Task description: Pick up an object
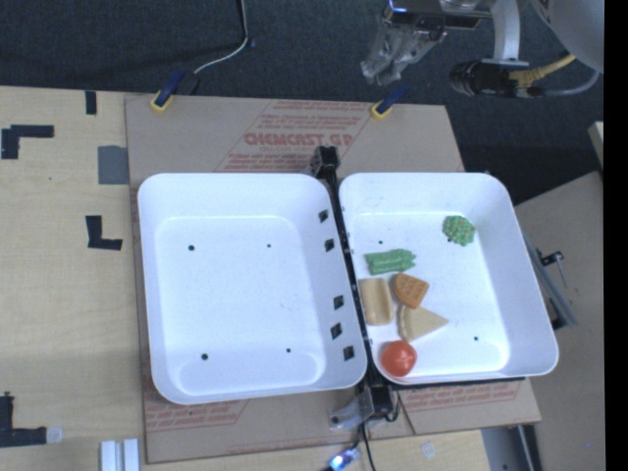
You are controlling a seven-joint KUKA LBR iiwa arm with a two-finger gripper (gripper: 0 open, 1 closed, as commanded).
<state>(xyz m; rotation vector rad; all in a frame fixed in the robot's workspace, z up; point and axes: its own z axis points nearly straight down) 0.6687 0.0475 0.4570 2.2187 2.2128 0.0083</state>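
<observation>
The right bin (491, 204) holds several small food-like objects: a green broccoli piece (457, 229), a green pod-shaped piece (391, 260), a tan slab (375, 300), an orange waffle-like piece (410, 288), a pale wedge (422, 322) and a red tomato (397, 357). My gripper (389, 59) hangs high above the bench, beyond the far edge of the bins, near the top of the view. It looks blurred, and nothing shows between its fingers.
The left bin (157, 204) lies beside the right one, joined by a black hinge strip (339, 283). Both rest on a cardboard sheet (285, 135) held by blue and yellow clamps (169, 88). A white cable (231, 27) runs across the dark floor behind.
</observation>
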